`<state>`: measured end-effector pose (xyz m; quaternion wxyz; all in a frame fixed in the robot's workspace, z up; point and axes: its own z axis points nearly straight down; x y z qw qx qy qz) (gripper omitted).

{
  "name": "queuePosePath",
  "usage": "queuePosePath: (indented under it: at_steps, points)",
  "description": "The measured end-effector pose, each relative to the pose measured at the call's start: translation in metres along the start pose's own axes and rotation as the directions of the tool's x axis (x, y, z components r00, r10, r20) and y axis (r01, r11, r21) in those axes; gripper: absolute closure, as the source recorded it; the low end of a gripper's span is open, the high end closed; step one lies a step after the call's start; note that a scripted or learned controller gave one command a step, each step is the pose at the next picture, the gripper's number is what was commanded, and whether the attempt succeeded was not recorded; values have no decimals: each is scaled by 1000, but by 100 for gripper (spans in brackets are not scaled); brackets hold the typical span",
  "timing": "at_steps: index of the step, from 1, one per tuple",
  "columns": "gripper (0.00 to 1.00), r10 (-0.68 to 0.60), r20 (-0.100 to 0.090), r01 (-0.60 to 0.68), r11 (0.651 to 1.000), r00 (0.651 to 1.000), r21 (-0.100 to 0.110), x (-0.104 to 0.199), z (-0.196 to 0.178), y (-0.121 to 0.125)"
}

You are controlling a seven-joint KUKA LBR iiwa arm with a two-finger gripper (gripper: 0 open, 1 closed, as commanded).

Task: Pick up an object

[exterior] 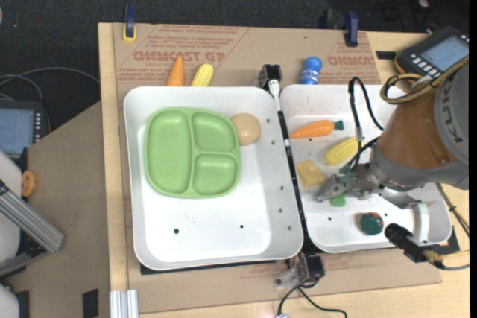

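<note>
My gripper (pixel 333 190) is low in the right bin (pixel 328 234), reaching in from the right near the bin's middle. A small green object (pixel 339 199) shows just under its tip; I cannot tell whether it is held. Close on the left lies a pale yellow block (pixel 310 174). A yellow corn piece (pixel 341 151) and an orange carrot (pixel 311 130) lie farther back. A dark green and red round toy (pixel 370 223) rests in front of the arm's wrist.
The left bin (pixel 216 234) holds a green divided plate (pixel 192 151) and a beige ball (pixel 246 129). Behind the bins on the board lie a carrot (pixel 175 72), a corn piece (pixel 202 74) and a blue bottle (pixel 311 71). Black cables (pixel 358 108) cross the right bin's back.
</note>
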<state>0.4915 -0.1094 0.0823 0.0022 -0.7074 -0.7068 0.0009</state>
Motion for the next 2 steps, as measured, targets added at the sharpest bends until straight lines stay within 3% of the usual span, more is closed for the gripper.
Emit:
queuePosePath:
  at_steps: [1,2]
  points:
    - [100,2,3,-2,1000,1000,-6,0,-13,1]
    - [100,-10,1,10,1000,1000,-16,68,-108,33]
